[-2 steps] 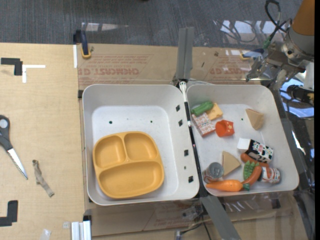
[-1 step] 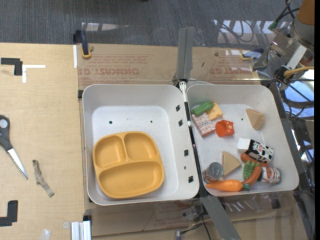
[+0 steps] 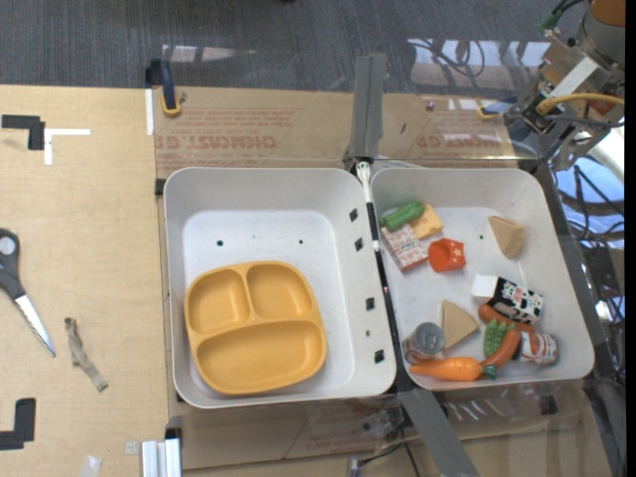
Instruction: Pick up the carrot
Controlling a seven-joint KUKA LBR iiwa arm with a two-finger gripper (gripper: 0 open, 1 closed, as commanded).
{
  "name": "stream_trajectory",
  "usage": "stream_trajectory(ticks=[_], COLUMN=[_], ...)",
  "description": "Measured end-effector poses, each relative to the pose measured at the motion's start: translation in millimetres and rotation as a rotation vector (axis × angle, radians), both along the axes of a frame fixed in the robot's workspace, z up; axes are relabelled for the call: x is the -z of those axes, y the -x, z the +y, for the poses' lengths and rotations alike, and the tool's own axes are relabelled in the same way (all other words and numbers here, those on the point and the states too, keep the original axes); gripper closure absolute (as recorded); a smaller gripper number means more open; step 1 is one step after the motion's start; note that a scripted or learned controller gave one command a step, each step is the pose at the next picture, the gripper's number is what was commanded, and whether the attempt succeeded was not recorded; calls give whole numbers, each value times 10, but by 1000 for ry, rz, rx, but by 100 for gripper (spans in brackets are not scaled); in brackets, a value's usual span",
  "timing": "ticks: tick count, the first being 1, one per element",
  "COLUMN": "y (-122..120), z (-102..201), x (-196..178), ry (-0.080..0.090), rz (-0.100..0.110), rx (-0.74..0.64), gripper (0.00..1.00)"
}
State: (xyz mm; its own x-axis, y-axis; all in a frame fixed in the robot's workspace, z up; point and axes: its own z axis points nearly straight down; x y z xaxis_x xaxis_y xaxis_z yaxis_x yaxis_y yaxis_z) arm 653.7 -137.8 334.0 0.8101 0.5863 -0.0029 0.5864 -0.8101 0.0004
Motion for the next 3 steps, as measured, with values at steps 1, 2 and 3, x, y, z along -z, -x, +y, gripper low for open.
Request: stream_trajectory(ticks=[1,2,3], y=[26,26,4], z=[-174,-751,-730], x=[-724,-1562,-1614], ry=[1,0,2], rz=[0,-2,2], rx=[320,405,397], gripper=[0,0,100])
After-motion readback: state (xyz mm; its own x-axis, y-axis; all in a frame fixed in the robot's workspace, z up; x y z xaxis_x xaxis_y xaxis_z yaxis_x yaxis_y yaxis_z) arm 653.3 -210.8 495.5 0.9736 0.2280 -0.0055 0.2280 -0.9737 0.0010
